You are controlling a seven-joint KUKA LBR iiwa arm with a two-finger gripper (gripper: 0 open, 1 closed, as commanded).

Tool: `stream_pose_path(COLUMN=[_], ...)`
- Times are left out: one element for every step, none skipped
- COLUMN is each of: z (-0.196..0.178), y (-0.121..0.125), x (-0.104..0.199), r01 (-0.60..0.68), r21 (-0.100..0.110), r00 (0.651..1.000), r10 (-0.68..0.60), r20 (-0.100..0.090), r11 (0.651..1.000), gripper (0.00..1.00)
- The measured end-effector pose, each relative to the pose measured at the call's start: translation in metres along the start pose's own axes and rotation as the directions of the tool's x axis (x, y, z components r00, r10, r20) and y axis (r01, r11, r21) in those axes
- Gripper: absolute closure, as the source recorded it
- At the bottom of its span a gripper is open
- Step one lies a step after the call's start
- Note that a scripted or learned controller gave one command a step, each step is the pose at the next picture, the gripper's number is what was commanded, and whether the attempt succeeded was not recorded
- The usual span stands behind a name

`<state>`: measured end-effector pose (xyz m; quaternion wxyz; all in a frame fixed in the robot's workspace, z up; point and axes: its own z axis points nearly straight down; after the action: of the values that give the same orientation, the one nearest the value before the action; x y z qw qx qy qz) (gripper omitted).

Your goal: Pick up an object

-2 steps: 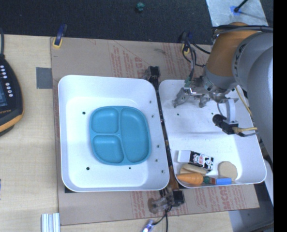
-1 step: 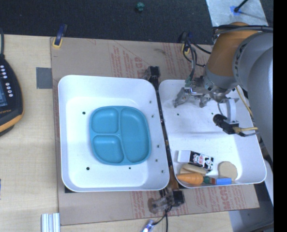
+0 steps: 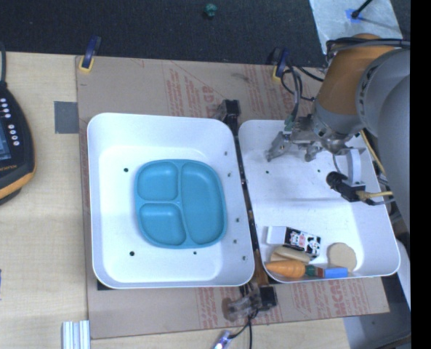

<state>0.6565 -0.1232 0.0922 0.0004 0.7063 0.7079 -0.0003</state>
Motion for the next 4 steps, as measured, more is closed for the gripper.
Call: stream_pose_path(z=[0.000,0.000,0.000,-0.087], y=[0.000,0.000,0.000,-0.073], x=[-0.003,-0.008,-0.025,-0.004], r01=[0.000,-0.001,0.000,0.000], r21=[-0.001,-0.002,-0.003,0.002], r00=[1.000,1.000,1.000,1.000], r10=[0.000,0.001,0.000,0.000], r20=[0.000,0.001,0.001,-0.001], r11=[1.000,1.000,1.000,1.000], gripper=[0.00,0.00,0.00,0.00])
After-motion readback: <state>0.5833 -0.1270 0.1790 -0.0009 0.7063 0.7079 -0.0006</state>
